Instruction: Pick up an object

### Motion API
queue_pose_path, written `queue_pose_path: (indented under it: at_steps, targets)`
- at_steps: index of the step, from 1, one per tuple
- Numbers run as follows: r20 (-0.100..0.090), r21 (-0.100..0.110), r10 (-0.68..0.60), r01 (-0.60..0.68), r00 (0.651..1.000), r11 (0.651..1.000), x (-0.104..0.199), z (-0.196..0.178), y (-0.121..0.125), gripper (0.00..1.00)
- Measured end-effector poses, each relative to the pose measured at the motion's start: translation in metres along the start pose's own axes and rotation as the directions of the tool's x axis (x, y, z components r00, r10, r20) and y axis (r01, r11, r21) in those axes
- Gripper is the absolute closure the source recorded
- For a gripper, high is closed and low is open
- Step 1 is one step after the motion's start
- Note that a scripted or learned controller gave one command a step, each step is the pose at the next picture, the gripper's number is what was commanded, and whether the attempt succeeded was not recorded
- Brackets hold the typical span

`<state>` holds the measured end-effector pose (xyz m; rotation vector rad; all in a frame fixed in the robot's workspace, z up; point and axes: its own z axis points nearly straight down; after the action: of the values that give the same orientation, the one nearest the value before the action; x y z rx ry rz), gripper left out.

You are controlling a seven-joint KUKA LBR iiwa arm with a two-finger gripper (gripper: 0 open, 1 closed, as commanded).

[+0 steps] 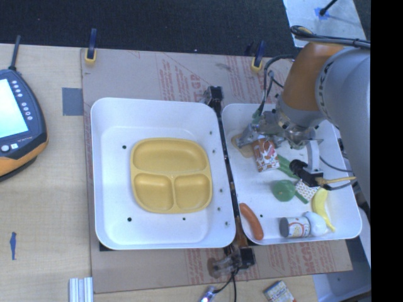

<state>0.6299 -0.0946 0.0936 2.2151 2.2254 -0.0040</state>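
Observation:
My gripper (267, 133) is low over the back of the right bin (349, 228), coming in under the orange band of the arm. Directly in front of it, touching or nearly touching, stands a small red-and-white carton (266, 155). A tan item (242, 142) lies just left of the gripper by the bin's left wall. Further forward lie a green toy vegetable (284, 189), a yellow banana (322, 207), an orange-red sausage (251, 221) and a small grey-and-white bottle (300, 226) on its side.
The left bin (107, 168) holds a yellow divided plate (170, 174). An orange-rimmed handheld pendant (19, 121) lies on the bench at far left. Clamps (215, 95) sit between the bins at the back and front.

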Motion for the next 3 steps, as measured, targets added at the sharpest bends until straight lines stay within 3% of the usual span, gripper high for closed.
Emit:
queue_pose_path:
  at_steps: [1,2,3]
  targets:
    - [-0.003,0.001,0.000,0.000,1.000,1.000,-0.007,0.001,0.012,0.00]
    - [-0.002,0.000,-0.001,0.001,1.000,1.000,-0.015,0.000,-0.025,0.00]
    - [0.000,0.002,-0.003,0.003,1.000,1.000,-0.016,-0.011,-0.024,1.00]
